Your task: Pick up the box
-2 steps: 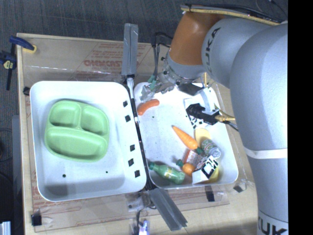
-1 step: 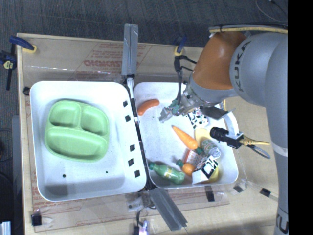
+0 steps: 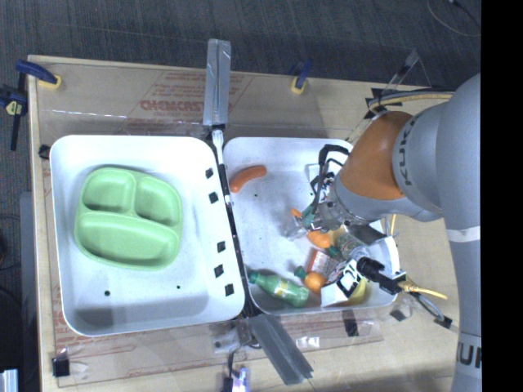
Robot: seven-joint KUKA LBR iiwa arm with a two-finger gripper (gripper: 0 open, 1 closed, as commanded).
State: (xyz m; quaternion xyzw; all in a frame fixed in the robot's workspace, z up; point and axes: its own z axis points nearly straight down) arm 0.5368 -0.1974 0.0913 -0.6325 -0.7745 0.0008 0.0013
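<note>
Pale tabletop [image 3: 122,96] on dark carpet carried two white bins, and in the right bin [image 3: 265,219] a small red-and-white box [image 3: 317,261] lay toward the front wall, crowded by an orange fruit [image 3: 314,282] and a green bottle [image 3: 279,286]. It looked light and stiff, probably crushable cardboard, best taken across its narrow sides. The robot's hand [image 3: 325,219] hung close by the box, and whether it was open or closed could not be told; an orange sausage [image 3: 247,176] lay further back, and a green divided plate [image 3: 129,216] sat in the left bin [image 3: 122,296].
</note>
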